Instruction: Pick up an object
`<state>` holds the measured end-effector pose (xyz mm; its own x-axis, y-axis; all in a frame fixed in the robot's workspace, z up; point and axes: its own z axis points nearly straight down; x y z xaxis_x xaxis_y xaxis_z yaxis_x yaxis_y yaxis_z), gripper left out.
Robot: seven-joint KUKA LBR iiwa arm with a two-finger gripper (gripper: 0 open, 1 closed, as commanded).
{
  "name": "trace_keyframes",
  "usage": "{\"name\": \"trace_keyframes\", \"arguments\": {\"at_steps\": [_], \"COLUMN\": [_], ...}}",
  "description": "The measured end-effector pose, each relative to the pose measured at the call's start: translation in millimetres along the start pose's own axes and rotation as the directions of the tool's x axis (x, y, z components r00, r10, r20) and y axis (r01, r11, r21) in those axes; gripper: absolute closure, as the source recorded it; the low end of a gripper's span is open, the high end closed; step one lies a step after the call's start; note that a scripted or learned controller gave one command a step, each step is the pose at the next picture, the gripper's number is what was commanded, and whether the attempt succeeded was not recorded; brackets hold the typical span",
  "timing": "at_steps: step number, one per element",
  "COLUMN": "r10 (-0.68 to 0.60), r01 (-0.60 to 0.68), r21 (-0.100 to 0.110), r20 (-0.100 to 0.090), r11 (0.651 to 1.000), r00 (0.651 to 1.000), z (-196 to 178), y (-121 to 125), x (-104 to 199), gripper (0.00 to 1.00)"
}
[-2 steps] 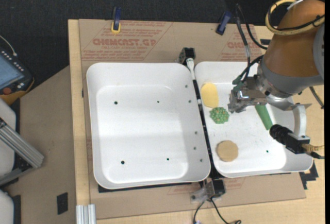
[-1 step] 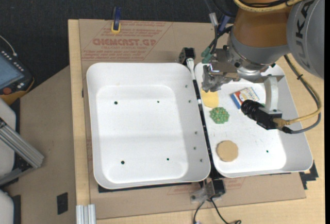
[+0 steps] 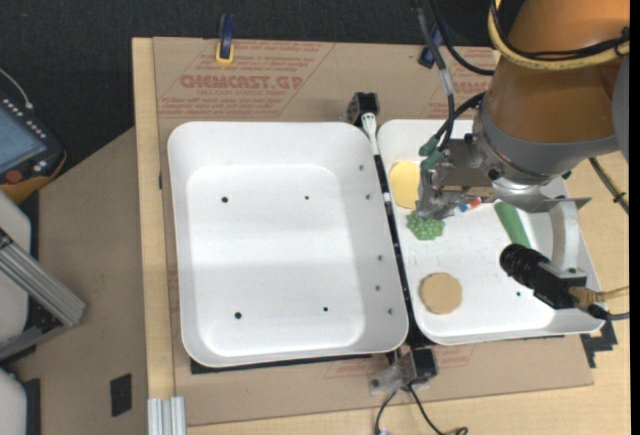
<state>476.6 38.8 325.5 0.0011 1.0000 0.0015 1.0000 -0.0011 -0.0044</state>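
My gripper (image 3: 436,206) hangs low over the left part of the right bin (image 3: 480,318). Directly under its tip lies a small green lumpy object (image 3: 427,227), touching or nearly touching the tip. A pale yellow object (image 3: 403,183) rests just to the left, against the bin's left wall. Nearer the front lies a round tan disc (image 3: 440,293). A green stick-like object (image 3: 510,221) shows to the right, partly hidden by the wrist.
The left bin (image 3: 200,323) stands beside the right one, sharing a middle rim. The arm's bulky grey and orange body (image 3: 555,63) covers the back of the right bin. Cardboard (image 3: 260,73) lies under both bins.
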Motion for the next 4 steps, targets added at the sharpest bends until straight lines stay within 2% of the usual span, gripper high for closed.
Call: {"name": "trace_keyframes", "arguments": {"at_steps": [4], "r10": [-0.005], "r01": [0.005], "r21": [-0.01], "r20": [0.004], "r11": [1.0], "r00": [1.0], "z": [-40], "y": [5], "x": [1], "gripper": [1.0]}}
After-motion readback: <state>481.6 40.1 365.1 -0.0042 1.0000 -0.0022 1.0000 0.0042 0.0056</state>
